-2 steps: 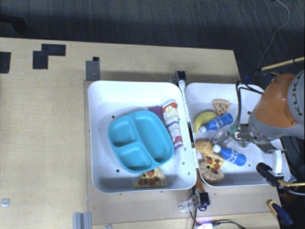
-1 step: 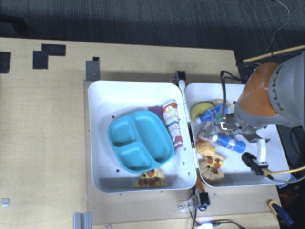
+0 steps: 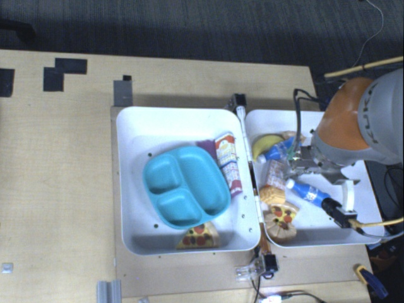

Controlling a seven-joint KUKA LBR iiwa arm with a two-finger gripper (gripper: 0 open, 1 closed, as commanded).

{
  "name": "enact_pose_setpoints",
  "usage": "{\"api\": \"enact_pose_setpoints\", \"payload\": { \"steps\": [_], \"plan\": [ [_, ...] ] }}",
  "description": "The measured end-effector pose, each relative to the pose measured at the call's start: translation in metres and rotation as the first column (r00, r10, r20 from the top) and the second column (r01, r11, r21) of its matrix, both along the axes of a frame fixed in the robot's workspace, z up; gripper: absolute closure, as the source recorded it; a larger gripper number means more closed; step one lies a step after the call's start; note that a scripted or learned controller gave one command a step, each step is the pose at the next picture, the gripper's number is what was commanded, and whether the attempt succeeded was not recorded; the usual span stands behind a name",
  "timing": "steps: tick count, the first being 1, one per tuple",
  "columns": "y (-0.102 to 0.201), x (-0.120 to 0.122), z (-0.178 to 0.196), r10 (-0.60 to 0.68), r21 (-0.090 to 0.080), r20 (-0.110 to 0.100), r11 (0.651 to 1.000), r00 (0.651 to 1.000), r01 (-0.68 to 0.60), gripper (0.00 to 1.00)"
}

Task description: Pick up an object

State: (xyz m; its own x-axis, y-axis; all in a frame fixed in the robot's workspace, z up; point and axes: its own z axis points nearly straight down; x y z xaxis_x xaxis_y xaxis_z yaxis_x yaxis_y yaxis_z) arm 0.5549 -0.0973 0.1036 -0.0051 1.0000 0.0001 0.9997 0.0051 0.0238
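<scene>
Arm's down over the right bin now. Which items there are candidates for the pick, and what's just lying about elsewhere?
In play, right bin, under or beside the gripper:
- banana
- blue and white bottle
- pizza slice toy

Lying about, left bin:
- blue divided plate
- red and white packet
- second pizza slice

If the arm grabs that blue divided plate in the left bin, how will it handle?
The blue divided plate looks like moulded plastic, so probably stiff and light. It is broad and shallow, so a two-finger pinch likely needs its rim. It sits tilted over the pizza slice toy, so it may rock when pushed.
</scene>
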Motion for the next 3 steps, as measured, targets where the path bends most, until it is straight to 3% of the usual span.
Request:
{"api": "enact_pose_setpoints", "payload": {
  "steps": [1,2,3],
  "plan": [
    [0.000,0.000,0.000,0.000,-0.001,0.000,1.000,1.000,0.000,0.00],
    [0.001,0.001,0.011,0.002,0.003,0.002,1.000,1.000,-0.002,1.00],
    [0.001,0.001,0.011,0.003,0.003,0.002,1.000,1.000,-0.003,0.00]
  ]
}}
